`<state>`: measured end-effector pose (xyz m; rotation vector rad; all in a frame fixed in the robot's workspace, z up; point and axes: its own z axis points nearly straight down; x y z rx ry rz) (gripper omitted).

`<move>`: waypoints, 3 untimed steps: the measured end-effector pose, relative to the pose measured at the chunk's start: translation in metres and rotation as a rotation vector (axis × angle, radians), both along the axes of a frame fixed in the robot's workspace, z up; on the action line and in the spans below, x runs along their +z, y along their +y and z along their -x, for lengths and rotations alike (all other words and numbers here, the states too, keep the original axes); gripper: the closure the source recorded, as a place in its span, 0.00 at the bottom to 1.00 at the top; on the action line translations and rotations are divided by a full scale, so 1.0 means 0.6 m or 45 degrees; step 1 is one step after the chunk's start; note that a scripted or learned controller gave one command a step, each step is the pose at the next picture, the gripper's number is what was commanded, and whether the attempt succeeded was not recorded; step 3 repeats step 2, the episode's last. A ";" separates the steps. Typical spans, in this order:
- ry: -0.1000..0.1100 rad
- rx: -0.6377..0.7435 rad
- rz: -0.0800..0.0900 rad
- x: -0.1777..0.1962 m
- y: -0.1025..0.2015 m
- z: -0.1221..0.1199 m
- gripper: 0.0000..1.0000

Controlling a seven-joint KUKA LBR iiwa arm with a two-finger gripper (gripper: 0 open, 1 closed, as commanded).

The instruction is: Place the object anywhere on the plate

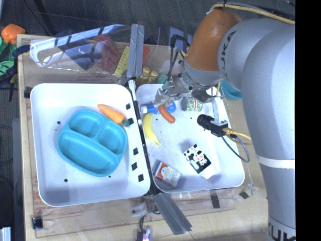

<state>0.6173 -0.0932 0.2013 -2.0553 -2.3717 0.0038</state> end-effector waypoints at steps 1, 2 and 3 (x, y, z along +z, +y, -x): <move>0.001 0.255 -0.001 -0.017 0.108 0.079 1.00; 0.000 0.253 -0.001 -0.017 0.107 0.079 0.00; 0.000 0.253 -0.001 -0.017 0.107 0.079 0.00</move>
